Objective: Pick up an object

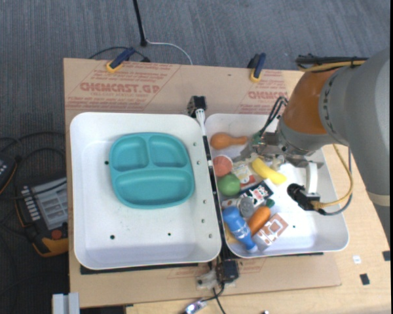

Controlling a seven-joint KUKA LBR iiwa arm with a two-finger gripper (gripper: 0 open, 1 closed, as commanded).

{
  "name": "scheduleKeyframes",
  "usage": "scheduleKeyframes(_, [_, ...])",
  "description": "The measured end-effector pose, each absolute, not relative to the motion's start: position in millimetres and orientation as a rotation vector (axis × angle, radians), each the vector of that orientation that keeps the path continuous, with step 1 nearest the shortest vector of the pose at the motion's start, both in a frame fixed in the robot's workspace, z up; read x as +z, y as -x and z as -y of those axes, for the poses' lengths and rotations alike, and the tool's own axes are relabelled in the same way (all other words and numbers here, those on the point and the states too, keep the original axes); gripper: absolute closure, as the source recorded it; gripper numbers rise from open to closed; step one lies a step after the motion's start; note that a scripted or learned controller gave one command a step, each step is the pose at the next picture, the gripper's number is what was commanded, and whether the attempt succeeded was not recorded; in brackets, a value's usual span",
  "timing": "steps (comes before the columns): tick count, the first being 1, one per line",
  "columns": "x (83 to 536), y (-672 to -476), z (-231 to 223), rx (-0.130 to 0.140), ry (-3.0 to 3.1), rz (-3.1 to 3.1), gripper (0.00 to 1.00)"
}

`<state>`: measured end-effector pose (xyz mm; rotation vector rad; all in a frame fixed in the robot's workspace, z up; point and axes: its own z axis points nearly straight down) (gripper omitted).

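Two shallow white bins sit side by side on a brown board surface point(118, 90). The left bin point(85, 195) holds a teal divided plate point(152, 170). The right bin point(327, 237) holds a jumble of small toys. The grey arm with its orange band reaches in from the right, and the gripper point(267, 152) hangs low over the upper middle of the right bin. Whether the jaws are spread or pressed together cannot be told from this angle, and nothing is seen held between them.

The likeliest target is a yellow banana-shaped toy point(268, 171), which lies just below the gripper, slanting down to the right. To take it well, the jaws should probably close across its narrow width near the middle and then lift straight up, so the neighbours stay put.

The clutter is tight. A black, white and red packet point(259, 192) lies just beside the yellow toy's lower end. To the left are an orange gourd-shaped toy point(225, 139), a pink-red piece point(223, 166) and a green ball point(229, 185). Lower down lie an orange carrot point(261, 218), a blue bottle point(236, 226) and a patterned card point(273, 229). A descent a little off line could pinch the packet too, or nudge the toy away.
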<state>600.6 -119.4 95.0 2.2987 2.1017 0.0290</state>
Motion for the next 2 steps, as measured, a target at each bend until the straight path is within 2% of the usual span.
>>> scheduleKeyframes(1, [106.8,-601.6,118.6,0.030,-2.297,-2.106,1.00])
scheduleKeyframes(2, [232.7,-568.5,68.0,0.001,-2.111,-2.325,1.00])
